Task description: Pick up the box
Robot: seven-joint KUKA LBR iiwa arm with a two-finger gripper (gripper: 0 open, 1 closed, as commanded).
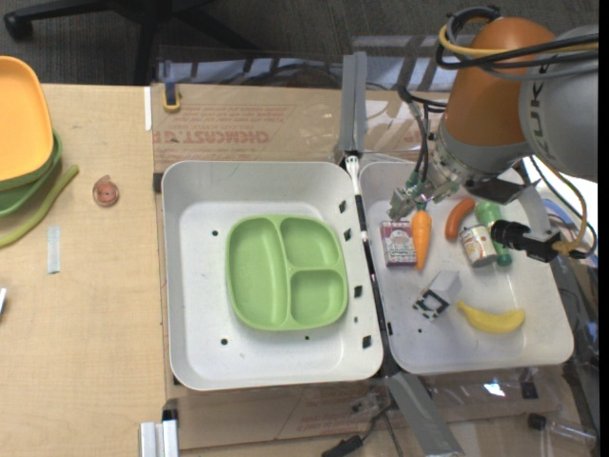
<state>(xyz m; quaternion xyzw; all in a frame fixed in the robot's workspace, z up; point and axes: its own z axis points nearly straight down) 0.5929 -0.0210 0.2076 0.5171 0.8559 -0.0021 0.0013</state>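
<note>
A small purple and pink box (399, 244) lies flat near the left side of the right white bin (542, 350). An orange carrot (421, 238) rests against the box's right edge. My gripper (411, 199) hangs just above and behind the box, over its far end and the carrot's top. Nothing is seen held in it. The arm's orange band sits above, at the back of the bin.
In the right bin lie a red-orange pepper (459, 216), a green item (488, 211), a small can (477, 246), a banana (491, 319) and a grey-black clip (435, 299). The left bin (190, 350) holds a green divided plate (286, 272). Orange and green plates (19, 141) sit far left.
</note>
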